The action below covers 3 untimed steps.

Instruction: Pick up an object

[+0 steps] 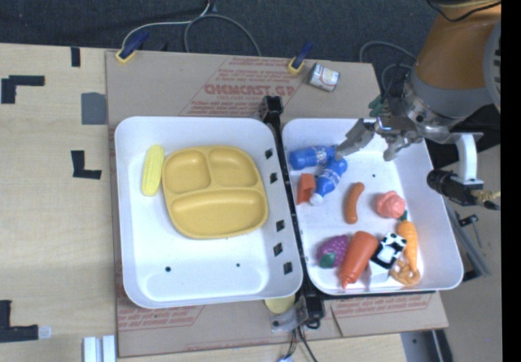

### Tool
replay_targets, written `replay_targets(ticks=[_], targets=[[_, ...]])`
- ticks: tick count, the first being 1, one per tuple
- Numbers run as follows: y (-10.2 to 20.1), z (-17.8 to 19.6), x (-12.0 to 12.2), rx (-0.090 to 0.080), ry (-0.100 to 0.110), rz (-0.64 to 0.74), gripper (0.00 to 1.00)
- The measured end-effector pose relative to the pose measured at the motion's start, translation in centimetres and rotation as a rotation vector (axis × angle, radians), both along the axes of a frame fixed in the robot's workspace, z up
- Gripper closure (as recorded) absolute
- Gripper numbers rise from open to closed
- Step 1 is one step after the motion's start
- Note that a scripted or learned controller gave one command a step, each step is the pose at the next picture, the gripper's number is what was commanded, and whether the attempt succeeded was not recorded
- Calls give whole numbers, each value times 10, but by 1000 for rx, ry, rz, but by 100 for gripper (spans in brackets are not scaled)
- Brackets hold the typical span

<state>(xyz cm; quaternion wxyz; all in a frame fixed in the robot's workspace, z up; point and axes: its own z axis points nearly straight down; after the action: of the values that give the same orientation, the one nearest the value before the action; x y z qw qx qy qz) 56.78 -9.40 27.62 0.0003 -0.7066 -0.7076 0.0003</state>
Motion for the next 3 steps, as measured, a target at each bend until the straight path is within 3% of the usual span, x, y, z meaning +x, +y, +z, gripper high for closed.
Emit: replay_targets(ticks=[1,2,3], targets=[[-9,-129,56,0,5,1,0],[-76,-194,-49,1,1,-6,0],[-37,-190,27,-4,-7,4,0]])
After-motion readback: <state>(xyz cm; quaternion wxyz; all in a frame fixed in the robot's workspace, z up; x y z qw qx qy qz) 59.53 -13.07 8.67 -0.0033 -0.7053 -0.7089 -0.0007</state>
